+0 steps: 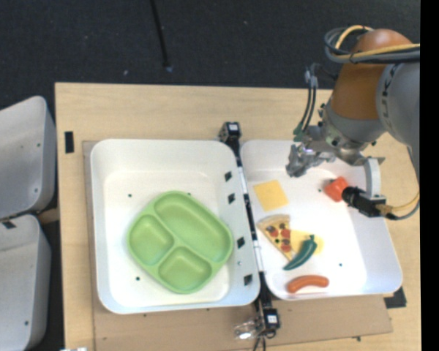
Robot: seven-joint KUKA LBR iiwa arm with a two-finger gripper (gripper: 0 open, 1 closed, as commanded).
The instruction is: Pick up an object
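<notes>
A: What's in the right bin (pixel 366 265)?
B: One flat yellow cheese square (pixel 270 194), one pizza wedge (pixel 278 234), one green pepper (pixel 303 251), one sausage (pixel 307 284).
A: And the end effector (pixel 300 159)?
B: Above the bin's far side; fingers, I can't tell.

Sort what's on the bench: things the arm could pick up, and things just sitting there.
Could be picked up, all in the right bin:
cheese slice
pizza slice
green pepper
sausage
The gripper hangs above the bin's far end.

Just sitting there:
green divided plate in the left bin
</notes>
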